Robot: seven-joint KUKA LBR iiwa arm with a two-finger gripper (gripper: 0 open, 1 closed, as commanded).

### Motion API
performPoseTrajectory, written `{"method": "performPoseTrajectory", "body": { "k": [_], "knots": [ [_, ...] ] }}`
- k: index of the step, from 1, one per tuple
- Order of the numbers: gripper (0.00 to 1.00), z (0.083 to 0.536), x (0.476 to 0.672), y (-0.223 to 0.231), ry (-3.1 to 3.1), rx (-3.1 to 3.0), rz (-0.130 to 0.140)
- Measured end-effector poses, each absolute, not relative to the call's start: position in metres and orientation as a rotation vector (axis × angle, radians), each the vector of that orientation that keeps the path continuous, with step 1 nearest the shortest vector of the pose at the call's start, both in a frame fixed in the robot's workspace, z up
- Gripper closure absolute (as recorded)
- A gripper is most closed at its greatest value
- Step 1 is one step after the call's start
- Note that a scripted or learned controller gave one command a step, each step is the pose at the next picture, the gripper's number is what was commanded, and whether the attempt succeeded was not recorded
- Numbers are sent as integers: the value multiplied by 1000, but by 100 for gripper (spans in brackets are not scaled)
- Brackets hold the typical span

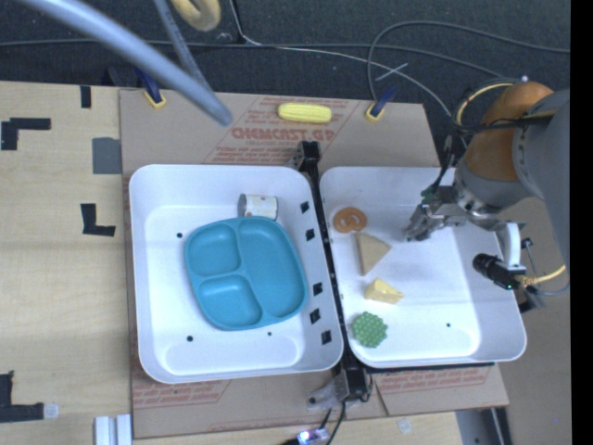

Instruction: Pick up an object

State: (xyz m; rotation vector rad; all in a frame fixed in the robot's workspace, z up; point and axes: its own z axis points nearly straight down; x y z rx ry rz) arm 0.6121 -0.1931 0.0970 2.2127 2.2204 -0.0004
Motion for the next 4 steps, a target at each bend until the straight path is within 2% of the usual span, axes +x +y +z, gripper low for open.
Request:
{"method": "performPoseTrajectory", "body": {
  "k": [1,2,3,4],
  "knots": [
    [100,155,606,-187,2222,2219,2],
    [100,210,617,-190,2222,2218,2],
    [100,260,617,-199,2222,2218,2],
    [100,247,627,-144,2228,2216,-1]
  ]
}}
